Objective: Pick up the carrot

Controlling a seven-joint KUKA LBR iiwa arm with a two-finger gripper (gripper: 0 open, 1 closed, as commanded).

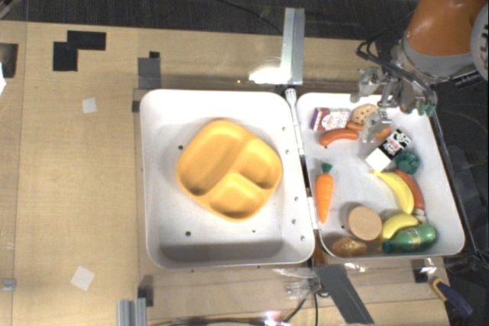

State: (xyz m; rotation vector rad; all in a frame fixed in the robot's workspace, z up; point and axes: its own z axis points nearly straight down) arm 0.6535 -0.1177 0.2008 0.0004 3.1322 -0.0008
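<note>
1. A pale wooden worktop (69, 187) sits before a dark carpeted floor at the far side, with two shallow white bins side by side on it.
2. The left white bin (160, 240) holds a yellow plastic divided plate (229, 168) lying near its middle.
3. The right white bin (451, 217) is crowded with toy food.
4. The small orange carrot with a green top (324, 193) lies in the right bin close to its left wall, roughly lengthwise, with the green top at the far end.
5. The grey arm with its orange band (451, 0) comes in from the upper right, and its metal end effector (386, 99) hangs over the far edge of the right bin.
6. Whether the end effector is spread or pressed together cannot be told from this angle; nothing is seen between its tips.
7. The carrot is well apart from the end effector, nearer to the viewer and to the left of it, with a red sausage (338, 137) lying between them.
8. Other items in that bin include a yellow banana (401, 191), a round brown disc (364, 223) and a purple-and-white carton (330, 118).
</note>
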